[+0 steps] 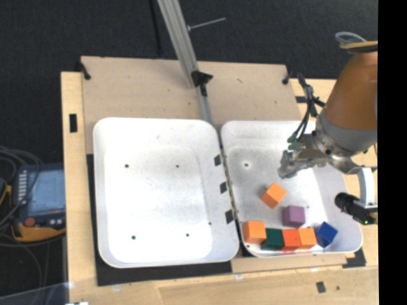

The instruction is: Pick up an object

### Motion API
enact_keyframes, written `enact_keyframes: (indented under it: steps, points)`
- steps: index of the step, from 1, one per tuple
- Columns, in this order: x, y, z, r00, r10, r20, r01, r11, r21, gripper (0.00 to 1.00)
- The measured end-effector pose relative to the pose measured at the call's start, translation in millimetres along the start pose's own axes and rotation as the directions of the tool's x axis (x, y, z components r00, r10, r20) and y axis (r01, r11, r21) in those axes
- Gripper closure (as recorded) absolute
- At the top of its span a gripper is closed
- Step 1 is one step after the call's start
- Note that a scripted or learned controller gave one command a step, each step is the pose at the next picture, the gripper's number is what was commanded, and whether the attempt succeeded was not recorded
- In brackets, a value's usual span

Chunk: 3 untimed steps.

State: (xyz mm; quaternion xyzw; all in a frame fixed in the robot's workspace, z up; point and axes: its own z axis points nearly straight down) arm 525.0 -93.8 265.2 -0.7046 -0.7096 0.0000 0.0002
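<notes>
In the right bin (254, 138) an orange cube (274, 194) lies tilted near the middle, with a purple cube (293, 215) just below and right of it. Along the bin's near rim runs a row of blocks: an orange one (255, 231), a dark green one (274, 238), two more orange ones (291, 238) (307, 236) and a blue one (326, 233). My gripper (287, 168) hangs over the bin, above and a little right of the tilted orange cube. I see nothing between its fingers.
The left bin (159, 189) lies beside the right one, with a row of black clips (224, 187) along the shared edge. A slanted metal rail (184, 43) rises from behind the bins. A handheld pendant (38, 202) rests off the bench at the left.
</notes>
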Motion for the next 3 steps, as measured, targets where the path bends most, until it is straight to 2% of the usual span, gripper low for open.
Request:
enact_keyframes:
  steps: [1, 3]
  points:
    - [47, 13, -4, 1.000, 0.000, 0.000, 0.000, 1.000, -0.002, 1.00]
    - [152, 54, 20, 1.000, 0.001, 0.001, -0.001, 1.000, -0.002, 1.00]
